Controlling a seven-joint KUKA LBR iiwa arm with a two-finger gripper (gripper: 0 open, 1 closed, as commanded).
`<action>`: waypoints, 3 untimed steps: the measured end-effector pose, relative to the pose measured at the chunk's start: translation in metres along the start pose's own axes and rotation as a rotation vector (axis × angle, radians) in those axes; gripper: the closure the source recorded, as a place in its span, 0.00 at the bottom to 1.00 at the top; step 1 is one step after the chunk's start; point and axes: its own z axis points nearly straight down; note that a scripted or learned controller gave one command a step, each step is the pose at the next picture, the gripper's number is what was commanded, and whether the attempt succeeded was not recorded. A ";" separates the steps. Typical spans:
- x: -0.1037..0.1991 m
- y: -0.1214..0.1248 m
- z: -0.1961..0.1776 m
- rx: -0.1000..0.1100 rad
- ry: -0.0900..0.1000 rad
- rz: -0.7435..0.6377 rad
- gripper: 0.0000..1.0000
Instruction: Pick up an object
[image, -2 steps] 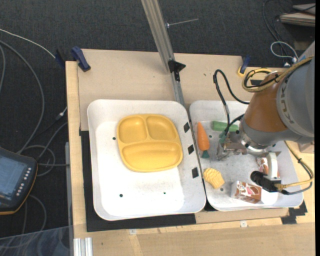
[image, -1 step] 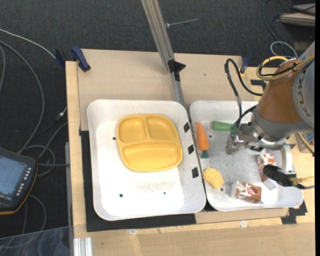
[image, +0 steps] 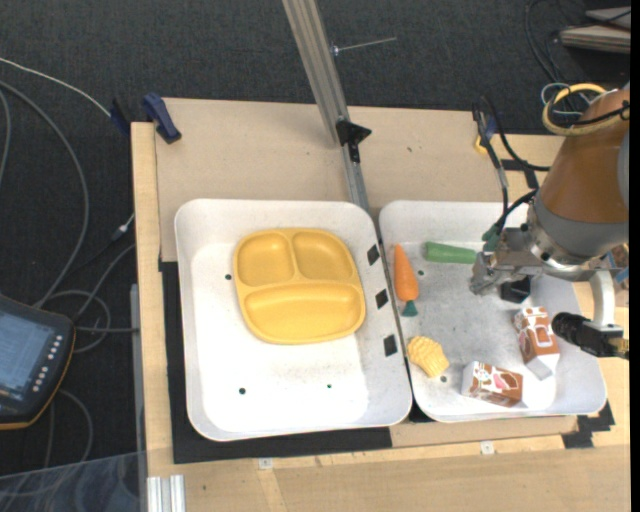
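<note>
Gripper (image: 495, 272) sits low over the upper part of the right bin (image: 455, 395), at the right of the frame, under the grey wrist and orange band. State of the jaws: cannot tell; the wrist body hides them from above, and nothing is visibly held.

Candidate objects, all in the right bin:
- Green cylinder (image: 448, 253), lying flat just left of the gripper, its right end near or under the tool. Closest target. It looks like a light, rigid plastic toy with a smooth, probably slippery skin. Judged best grip: across its short width, mid-length, so it cannot roll out.
- Toy carrot (image: 404, 275), against the bin's left wall. Tapered and likely hard plastic; take it at the thick upper part, since the taper would squeeze out of a closing grip.
- Yellow corn piece (image: 428, 355), lower left of the bin. Small, ridged and light; the ridges should aid friction.
- 2 small brown-and-white cartons, one (image: 496, 383) at the lower edge and one (image: 537, 335) at the right. Boxy, light, possibly crushable; grip on opposite flat faces.

The left bin (image: 200, 320) holds a yellow divided plate (image: 298, 285): wide and shallow, a poor fit for this gripper.
</note>
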 end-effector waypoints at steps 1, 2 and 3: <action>-0.002 0.010 -0.061 -0.001 0.000 -0.001 1.00; 0.052 0.012 -0.061 0.006 0.004 -0.006 1.00; 0.110 0.011 -0.054 0.009 0.005 -0.006 1.00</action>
